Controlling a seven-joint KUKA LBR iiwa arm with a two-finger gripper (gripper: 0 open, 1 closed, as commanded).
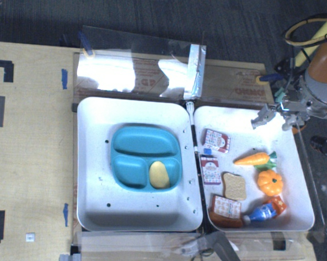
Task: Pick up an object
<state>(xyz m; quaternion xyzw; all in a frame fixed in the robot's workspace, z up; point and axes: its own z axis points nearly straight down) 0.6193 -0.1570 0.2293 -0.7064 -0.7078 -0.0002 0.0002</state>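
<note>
My gripper (pixel 274 121) hangs over the far right corner of the right bin (pixel 301 180), open, with nothing between its fingers. Below it in that bin lie a carrot (pixel 253 158), an orange pumpkin (pixel 270 182), a slice of bread (pixel 234 186), a blue and red bottle (pixel 264 211) and three red-and-white packets (pixel 216 140), (pixel 209 170), (pixel 227 207). The carrot is the item nearest the gripper, a little toward the front of it.
The left bin (pixel 90 150) holds a blue divided tray (pixel 143 145) with a yellow egg-shaped object (pixel 159 175) in its front right compartment. A clear plastic sheet (pixel 139 70) stands behind the bins. Cables (pixel 305 28) hang at the upper right by the arm.
</note>
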